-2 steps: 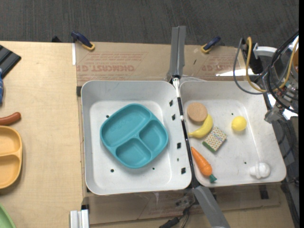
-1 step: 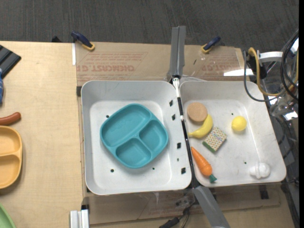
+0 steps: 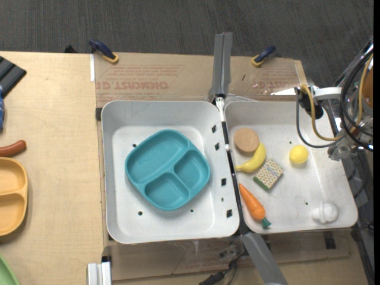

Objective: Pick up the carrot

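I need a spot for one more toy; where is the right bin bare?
Bare floor lies between the yellow lemon and the small white object. The left side is crowded: tan round cookie, yellow banana, patterned block, orange carrot.

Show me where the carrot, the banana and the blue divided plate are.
carrot point(image 3: 252, 202), camera view, middle of its orange body.
banana point(image 3: 254, 160), camera view, middle of its curved yellow body.
blue divided plate point(image 3: 158, 157), camera view, floor of its largest compartment.
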